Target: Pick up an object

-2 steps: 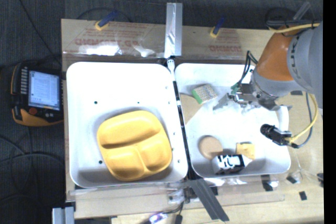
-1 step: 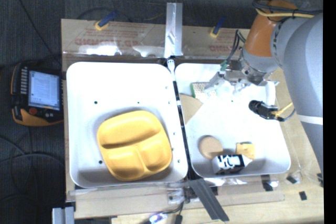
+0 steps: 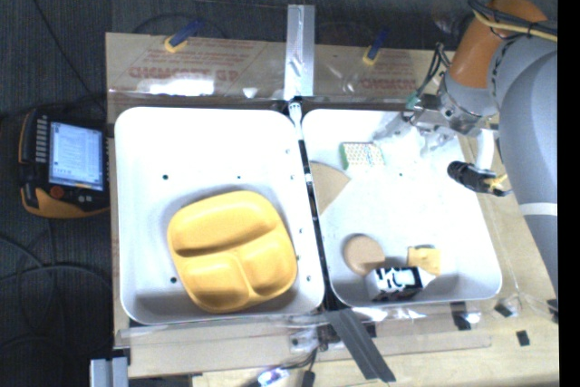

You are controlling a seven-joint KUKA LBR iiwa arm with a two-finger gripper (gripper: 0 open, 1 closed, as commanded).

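Two shallow white bins sit side by side on my bench, seen from above at a slant. The left bin holds one big yellow divided tray. The right bin holds the small things I could pick: a green-and-white card near the back wall, a tan wedge against the dividing wall, a round brown disc, a small yellow block and a black-and-white piece touching each other near the front wall.

My arm reaches in from the right, and my gripper hangs over the back right corner of the right bin, beside the card. It is blurred and seen from above, so whether it is spread or closed I cannot tell. Nothing shows in its grasp.

My judgement of the risks: the card lies flat and could slip out of a pinch. The wedge hugs the wall, which could block me. The block and the black-and-white piece are crowded together, so a descent there could nudge one aside. Working this close to the corner, I could strike the rim.
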